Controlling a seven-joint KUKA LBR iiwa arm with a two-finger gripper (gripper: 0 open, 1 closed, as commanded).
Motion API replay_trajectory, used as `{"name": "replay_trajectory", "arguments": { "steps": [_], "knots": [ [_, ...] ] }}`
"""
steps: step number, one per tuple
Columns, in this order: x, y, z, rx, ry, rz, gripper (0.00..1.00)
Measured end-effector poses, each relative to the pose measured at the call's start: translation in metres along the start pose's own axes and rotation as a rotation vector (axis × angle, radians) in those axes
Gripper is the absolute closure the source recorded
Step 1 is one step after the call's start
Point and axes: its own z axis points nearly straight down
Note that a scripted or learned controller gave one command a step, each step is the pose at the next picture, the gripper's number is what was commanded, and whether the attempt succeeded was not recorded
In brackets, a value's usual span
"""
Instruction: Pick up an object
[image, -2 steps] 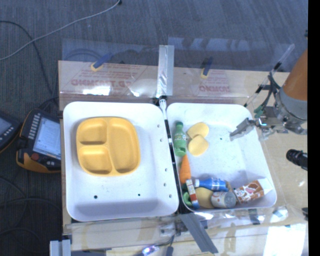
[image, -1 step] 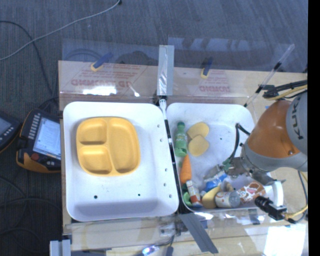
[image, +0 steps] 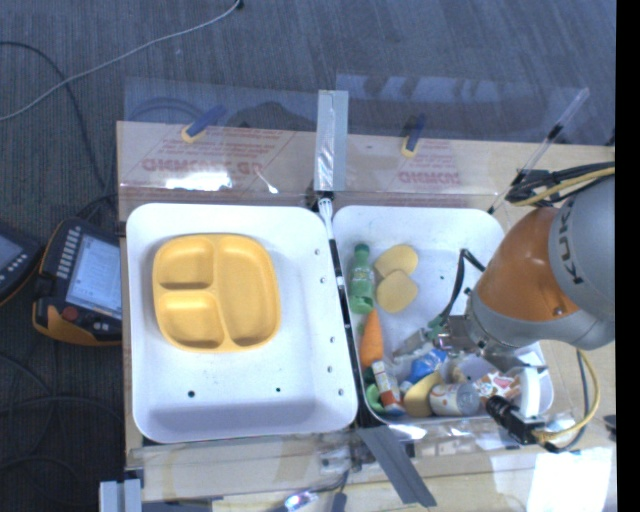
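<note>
The left bin carries a yellow divided plate lying flat near its middle, well apart from everything the arm can reach for. Across the divider, the right bin holds the likely targets: a green bottle along the left wall, an orange carrot just below it, and two pale yellow rounds touching each other near the centre. Lower down sits a crowded heap of small packs and toys, pressed together against the front wall. The gripper hangs over that heap, under the grey and orange arm, and whether its jaws are apart or closed I cannot tell, since the wrist hides them. The risk, as I judge it, lies in the crowding: a descent here could wedge a finger between neighbours, nudge pieces aside, or close on an edge that slips free on the lift
</note>
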Motion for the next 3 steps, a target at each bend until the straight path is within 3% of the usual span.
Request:
{"name": "replay_trajectory", "arguments": {
  "steps": [1, 2, 3],
  "knots": [
    [0.003, 0.004, -0.011, -0.009, 0.001, -0.004, 1.0],
    [0.047, 0.061, -0.092, 0.011, 0.0, 0.069, 1.0],
    [0.047, 0.061, -0.1, 0.014, -0.002, 0.067, 1.0]
  ]
}}
